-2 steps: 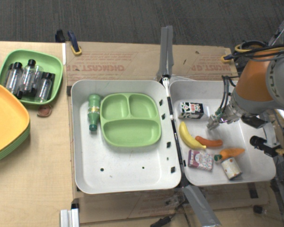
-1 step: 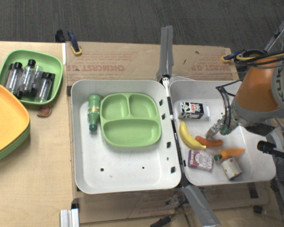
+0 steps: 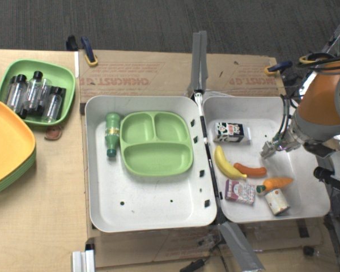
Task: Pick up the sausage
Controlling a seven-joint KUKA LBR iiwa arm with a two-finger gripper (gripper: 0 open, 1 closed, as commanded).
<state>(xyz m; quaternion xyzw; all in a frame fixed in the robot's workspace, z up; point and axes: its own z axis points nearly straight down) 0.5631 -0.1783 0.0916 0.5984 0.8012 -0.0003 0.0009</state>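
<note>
The sausage (image 3: 250,169) lay in the right bin (image 3: 311,208), between the banana (image 3: 227,163) and carrot (image 3: 277,182). The end effector (image 3: 270,149) hovered just right of it and a little farther back, grasping nothing; whether it was released or clenched, I cannot tell.

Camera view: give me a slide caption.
Gripper hovers above the sausage beside a banana in the right bin.

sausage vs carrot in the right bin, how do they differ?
Colour: the sausage is plain red-orange; the carrot is brighter orange with a green tip at its left end.
Shape: the sausage has rounded ends; the carrot tapers toward the right.
Neighbours: the sausage lies right beside the banana; the carrot lies just above a small can.
Both lie flat, roughly crosswise, in the right bin.
</note>
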